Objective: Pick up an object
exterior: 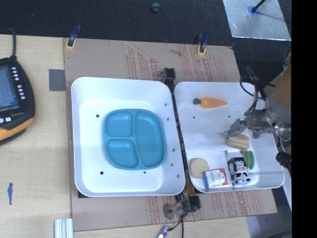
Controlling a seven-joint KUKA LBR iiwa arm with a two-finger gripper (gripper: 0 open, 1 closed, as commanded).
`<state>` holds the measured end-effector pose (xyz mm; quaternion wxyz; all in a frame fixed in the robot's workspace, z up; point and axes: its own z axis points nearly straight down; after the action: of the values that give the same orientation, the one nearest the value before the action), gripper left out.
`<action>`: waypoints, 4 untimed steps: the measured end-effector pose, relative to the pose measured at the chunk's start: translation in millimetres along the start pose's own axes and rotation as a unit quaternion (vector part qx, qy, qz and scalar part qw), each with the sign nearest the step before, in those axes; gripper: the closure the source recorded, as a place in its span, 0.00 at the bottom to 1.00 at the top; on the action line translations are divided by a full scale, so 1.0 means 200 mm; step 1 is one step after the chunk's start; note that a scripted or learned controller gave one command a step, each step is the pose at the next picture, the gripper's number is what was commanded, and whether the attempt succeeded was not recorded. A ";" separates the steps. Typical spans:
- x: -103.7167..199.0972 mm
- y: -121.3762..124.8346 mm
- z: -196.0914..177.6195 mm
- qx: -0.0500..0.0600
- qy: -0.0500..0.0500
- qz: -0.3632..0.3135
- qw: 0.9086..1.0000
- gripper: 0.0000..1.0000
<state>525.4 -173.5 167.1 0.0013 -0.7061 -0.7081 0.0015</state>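
Note:
My gripper (pixel 239 123) hangs over the right side of the right bin (pixel 185 133), open, with nothing between its fingers. A beige bread roll (pixel 237 142) lies just below it. An orange carrot (pixel 213 102) with a green top rests near the bin's far edge. Along the near edge sit a round tan cookie (pixel 199 166), a small red, white and blue carton (pixel 216 177) and a black-and-white carton (pixel 239 170). A green vegetable (pixel 249 158) lies beside that carton.
The left bin (pixel 81 133) holds a blue divided plate (pixel 134 138). A teach pendant (pixel 12 100) lies on the bench at far left. Clamps (pixel 73 36) (pixel 201 42) pin the cardboard sheet at the back. The arm's cable (pixel 249 86) loops above the right bin's far right corner.

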 end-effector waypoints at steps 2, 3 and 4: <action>-0.08 0.29 0.37 -0.001 0.000 0.000 1.000 0.00; -0.19 0.66 0.37 -0.001 0.000 -0.001 1.000 0.00; -0.02 0.48 0.37 0.000 0.000 -0.001 1.000 0.00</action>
<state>621.8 -178.1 91.8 0.0013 -0.7055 -0.7087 0.0014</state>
